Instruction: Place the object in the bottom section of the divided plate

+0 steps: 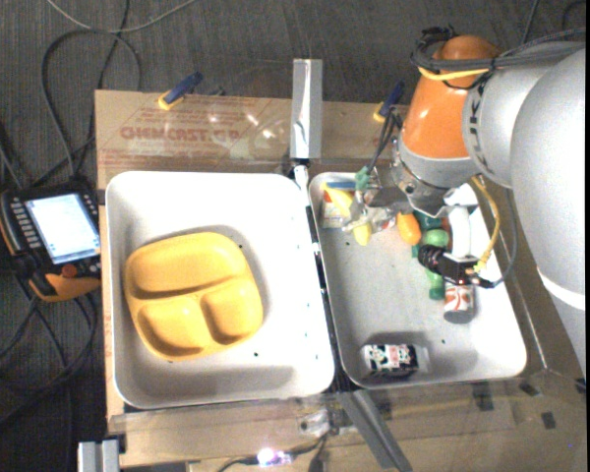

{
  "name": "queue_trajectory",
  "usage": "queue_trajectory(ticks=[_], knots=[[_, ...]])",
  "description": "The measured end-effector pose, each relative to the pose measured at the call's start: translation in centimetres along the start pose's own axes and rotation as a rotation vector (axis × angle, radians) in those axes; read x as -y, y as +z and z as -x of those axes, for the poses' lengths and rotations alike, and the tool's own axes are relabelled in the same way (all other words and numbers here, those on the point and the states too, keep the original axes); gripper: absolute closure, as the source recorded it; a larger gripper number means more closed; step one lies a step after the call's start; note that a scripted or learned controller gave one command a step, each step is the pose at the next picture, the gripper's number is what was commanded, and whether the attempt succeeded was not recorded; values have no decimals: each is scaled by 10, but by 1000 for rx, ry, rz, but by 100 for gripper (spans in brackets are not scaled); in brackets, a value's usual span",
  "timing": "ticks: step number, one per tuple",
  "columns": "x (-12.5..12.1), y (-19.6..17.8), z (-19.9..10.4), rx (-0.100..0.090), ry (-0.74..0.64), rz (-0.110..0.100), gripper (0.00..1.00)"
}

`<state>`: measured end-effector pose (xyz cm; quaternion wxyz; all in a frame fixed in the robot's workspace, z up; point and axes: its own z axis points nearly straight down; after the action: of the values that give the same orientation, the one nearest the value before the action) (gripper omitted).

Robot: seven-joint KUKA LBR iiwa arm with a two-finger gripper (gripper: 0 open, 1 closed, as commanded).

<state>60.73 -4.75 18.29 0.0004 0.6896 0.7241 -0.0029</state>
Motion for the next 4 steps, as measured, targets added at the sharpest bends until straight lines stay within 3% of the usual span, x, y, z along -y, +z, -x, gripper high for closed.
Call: queue_trajectory(ticks=[1,2,3,4], knots=[[1,-39,-55,-2,-132,2,100],[51,0,-107,-5,-239,-1,100],[23,56,-198,-4,-150,-1,100],[-3,82,-158,-8,-404,35,100]])
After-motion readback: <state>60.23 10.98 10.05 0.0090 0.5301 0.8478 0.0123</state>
